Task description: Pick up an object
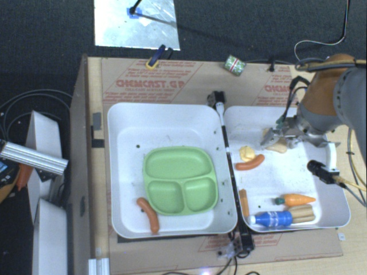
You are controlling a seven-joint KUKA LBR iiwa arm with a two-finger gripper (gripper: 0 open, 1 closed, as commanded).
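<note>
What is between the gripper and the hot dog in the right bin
Nothing visible. The gripper hovers in the right bin over a beige piece; the hot dog lies just left of it, with bare floor between. A yellow piece touches the hot dog's far side.

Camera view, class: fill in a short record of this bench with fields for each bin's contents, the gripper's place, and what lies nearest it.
left bin: green tray with three compartments; sausage on the bin floor beside the tray's near-left corner
right bin: yellow piece, sausage, carrot, blue bottle, tan block
gripper: low over the right bin's far part
nearest gripper: pale piece, right under it; a grasp cannot be confirmed
</note>
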